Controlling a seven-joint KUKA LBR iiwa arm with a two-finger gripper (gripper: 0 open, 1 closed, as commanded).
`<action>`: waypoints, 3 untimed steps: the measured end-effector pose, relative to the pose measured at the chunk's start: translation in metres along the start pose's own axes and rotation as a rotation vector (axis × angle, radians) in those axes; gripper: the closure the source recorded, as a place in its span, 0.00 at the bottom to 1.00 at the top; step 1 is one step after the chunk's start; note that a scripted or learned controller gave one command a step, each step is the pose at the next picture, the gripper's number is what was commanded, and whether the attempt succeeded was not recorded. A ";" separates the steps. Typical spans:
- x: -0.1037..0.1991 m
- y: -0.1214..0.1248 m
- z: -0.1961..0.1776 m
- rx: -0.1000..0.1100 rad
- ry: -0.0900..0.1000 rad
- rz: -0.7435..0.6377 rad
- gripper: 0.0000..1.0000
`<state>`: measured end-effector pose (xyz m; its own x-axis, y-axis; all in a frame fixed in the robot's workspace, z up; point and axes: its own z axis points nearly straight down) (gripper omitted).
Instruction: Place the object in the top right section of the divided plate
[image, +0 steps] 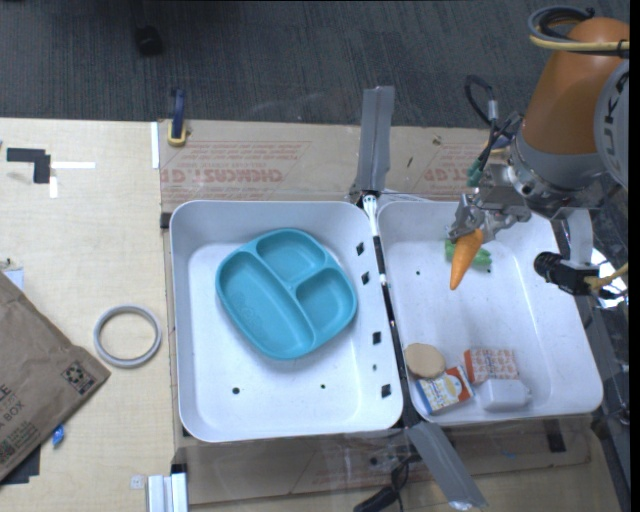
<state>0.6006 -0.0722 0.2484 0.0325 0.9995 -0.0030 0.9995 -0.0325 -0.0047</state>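
Observation:
A blue divided plate (287, 292) lies in the left bin (200, 400); it has one long section on its left and two smaller ones on its right. Over the back of the right bin (545, 310) an orange toy carrot (463, 260) with a green top hangs point-down. Its upper end sits between the fingers of my gripper (470, 230), which is shut on it. The carrot is well to the right of the plate, past the wall between the bins.
At the front of the right bin lie a round tan-lidded item (425, 360), a red and blue packet (445, 391), a red and white box (492, 364) and a pale block (505, 396). A tape ring (127, 334) rests on the bench at left.

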 end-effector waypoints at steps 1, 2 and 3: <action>0.093 -0.037 0.058 0.000 0.001 0.105 1.00; 0.093 -0.037 0.058 0.000 0.001 0.105 0.00; 0.009 -0.025 -0.055 -0.002 0.001 0.266 0.00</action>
<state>0.5764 -0.0627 0.3039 0.2938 0.9559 -0.0032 0.9559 -0.2938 -0.0018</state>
